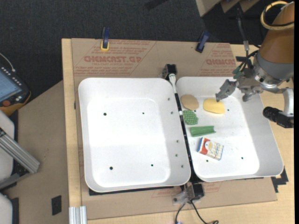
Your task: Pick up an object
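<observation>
Over right bin, arm angled down

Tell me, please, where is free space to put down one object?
The left bin has a bare floor from wall to wall. In the right bin, the strip along the right wall is bare. Crowded: near the divider, around the yellow piece, green block and small box.

Robotics lab: clamped cardboard bench, white bins.

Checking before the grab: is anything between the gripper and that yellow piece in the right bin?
Nothing visible. The gripper hangs just up and right of the yellow piece; the tan disc lies on its far side, apart from it.
</observation>
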### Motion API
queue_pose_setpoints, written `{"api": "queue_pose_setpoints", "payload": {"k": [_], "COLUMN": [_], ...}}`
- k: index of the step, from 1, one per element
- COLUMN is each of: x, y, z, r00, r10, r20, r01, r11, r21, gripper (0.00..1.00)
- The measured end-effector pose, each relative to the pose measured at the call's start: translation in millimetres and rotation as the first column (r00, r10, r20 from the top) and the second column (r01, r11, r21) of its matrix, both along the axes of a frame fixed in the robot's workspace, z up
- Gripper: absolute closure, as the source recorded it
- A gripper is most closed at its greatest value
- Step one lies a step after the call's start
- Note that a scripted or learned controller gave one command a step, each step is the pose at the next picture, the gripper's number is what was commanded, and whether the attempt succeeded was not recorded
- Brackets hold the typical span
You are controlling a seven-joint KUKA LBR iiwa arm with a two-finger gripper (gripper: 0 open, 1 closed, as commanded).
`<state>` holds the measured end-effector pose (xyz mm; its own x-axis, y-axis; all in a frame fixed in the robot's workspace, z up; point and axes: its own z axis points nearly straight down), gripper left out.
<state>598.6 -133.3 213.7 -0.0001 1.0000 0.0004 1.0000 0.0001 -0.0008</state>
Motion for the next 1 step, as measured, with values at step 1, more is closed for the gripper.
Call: {"api": "queue_pose_setpoints", "payload": {"k": [1], "x": [0.7], "y": [-0.1], "z": [11.0], "r00": [1.000], "r10": [0.001], "r20": [0.003], "r01": [-0.001], "r11": [1.000], "r21": [-0.001], "gripper": [1.00]}}
